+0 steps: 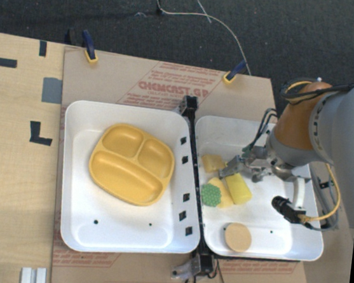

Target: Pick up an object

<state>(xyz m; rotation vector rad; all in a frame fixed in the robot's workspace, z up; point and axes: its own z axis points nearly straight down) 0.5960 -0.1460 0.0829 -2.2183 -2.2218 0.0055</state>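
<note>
The grey arm reaches in from the right, its orange band just above the wrist. The wrist bends down and leftward, carrying the gripper low (a dark, cluttered assembly), with cables looping along its right side.

A brown cardboard sheet with red lettering lay on the wooden worktop, held at its far edge by two blue-and-yellow clamps. Black tape marks dotted the worktop at the left. A thin white cable ran across the dark carpet beyond.
</note>
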